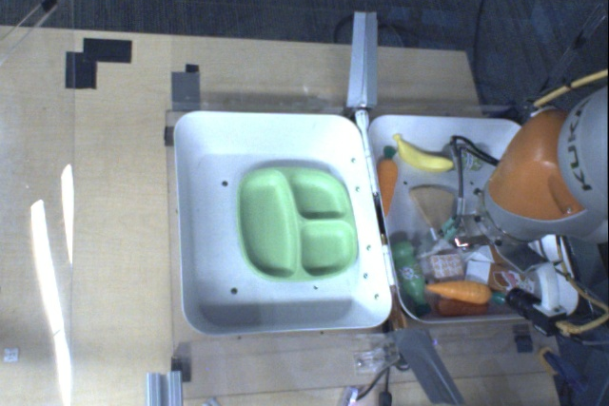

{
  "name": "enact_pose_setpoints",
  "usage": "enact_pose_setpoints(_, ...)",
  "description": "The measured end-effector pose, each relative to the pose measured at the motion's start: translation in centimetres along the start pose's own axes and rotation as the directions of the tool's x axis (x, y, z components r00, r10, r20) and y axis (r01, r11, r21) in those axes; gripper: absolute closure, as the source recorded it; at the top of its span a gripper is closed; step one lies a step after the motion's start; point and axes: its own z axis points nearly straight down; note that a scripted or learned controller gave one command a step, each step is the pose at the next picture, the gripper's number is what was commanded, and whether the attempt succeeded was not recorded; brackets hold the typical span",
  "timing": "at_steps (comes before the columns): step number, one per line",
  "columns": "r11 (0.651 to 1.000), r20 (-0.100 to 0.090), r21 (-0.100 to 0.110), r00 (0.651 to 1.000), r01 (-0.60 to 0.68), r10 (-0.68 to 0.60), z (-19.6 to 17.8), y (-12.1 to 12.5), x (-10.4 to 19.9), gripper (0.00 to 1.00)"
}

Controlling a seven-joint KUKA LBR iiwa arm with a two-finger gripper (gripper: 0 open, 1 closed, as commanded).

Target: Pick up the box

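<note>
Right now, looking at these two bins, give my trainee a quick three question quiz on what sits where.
1. True or false: the green three-compartment plastic tray lies in the left white bin.
2. Which lies nearest the right white bin's far wall: A the yellow toy banana, B the green tray?
3. Fill in: the orange toy carrot lies along the right bin's ___ wall.

Key: 1 true. 2 A. 3 left.

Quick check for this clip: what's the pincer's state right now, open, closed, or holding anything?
Pincer: cannot be told; it sits low in the right bin, among the clutter beside the box.
</note>
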Motion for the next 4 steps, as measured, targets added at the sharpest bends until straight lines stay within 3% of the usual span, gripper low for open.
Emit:
enact_pose_setpoints(1, 1.000, -0.003, -0.006, 1.000, 0.003, -0.003, -1.1, 0.3, 0.3, 1.00)
enact_pose_setpoints(2, 1.000, -0.003, -0.004, 1.000, 0.003, -0.003, -1.1, 0.3, 0.2, 0.00)
enact_pose_setpoints(3, 0.988, -0.011, 0.002, 0.988, -0.156, 0.156, 0.1, -1.0, -1.0, 0.00)
enact_pose_setpoints(4, 0.988, -0.005, -0.010, 0.988, -0.154, 0.154, -1.2, -0.6, -1.2, 1.00)
